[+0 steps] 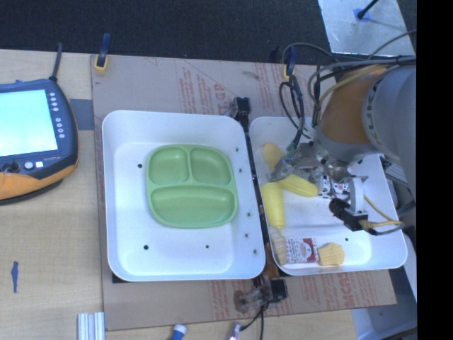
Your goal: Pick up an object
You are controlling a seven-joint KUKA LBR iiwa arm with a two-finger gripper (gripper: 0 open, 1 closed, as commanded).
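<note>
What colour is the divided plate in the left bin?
Light green, seen in the camera view: divided plate.

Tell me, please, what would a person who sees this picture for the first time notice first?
First the pale green divided plate, alone in the middle of the left white bin. Next the grey arm with its orange band, reaching from the right over the right bin, where several yellow corn-like pieces lie. A handheld screen device sits at the bench's left edge.
</note>
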